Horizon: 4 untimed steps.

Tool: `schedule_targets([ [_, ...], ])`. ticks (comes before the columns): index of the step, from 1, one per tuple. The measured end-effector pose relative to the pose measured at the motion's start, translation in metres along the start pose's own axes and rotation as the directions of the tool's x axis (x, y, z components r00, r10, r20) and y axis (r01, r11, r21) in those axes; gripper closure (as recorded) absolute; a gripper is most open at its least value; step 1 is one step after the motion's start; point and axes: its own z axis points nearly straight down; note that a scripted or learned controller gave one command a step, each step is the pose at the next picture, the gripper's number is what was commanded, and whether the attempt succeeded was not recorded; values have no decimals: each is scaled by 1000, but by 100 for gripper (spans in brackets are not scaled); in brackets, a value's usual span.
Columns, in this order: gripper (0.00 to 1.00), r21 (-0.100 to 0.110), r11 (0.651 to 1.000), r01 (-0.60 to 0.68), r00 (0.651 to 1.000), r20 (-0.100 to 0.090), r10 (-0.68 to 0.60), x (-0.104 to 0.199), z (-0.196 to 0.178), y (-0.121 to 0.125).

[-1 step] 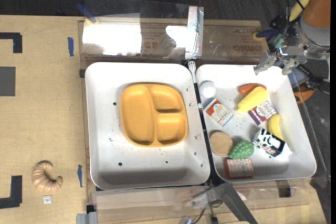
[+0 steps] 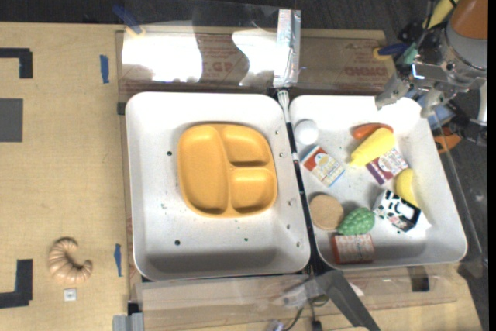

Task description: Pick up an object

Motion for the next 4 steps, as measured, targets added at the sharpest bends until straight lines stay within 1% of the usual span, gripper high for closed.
schedule_targets([
  [1, 0, 14, 998, -59, 998, 1, 59, 46, 137, -86],
  [2, 0, -9, 995, -102, 995, -7, 101, 36, 157, -70],
  [3, 100, -19, 995, -102, 995, -11, 101, 38, 145, -67],
  [4, 100, -2, 947, -322, 947, -2, 322, 77, 28, -82],
])
